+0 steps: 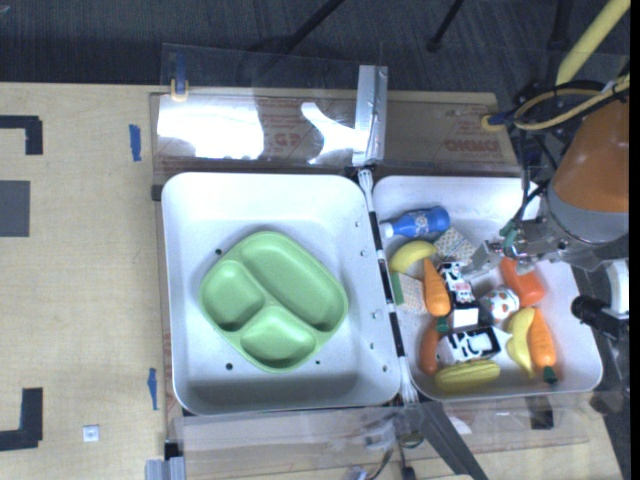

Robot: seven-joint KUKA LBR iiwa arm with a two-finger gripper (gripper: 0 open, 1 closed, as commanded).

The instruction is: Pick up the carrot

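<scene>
**Gripper over a crowded bin, carrots not yet lifted**

The right bin (590,368) is packed with small plastic play foods, piled loosely so that they touch and overlap. More than one looks like a carrot: a tapered orange one (436,288) lies near the bin's middle, just below a yellow banana-like piece (410,257), and another carrot (541,340) lies toward the right wall beside a yellow fruit (520,346). A blue bottle (418,222) rests on its side near the far wall, and a yellow corn cob (466,374) lies along the near wall. All look smooth, hard and glossy.

The gripper (518,240) hangs over the bin's right half, near an orange-red piece (525,280), reaching in under the arm's orange band (598,163). Whether its fingers are apart or together I cannot tell; nothing visibly sits between them.

The left bin (190,218) holds a green divided plate (273,300), matte and rounded, with three hollows. Both bins stand on a pale wooden worktop (80,268).

With the carrots hemmed in by neighbours, a clean grasp probably calls for closing across the thicker end.
</scene>
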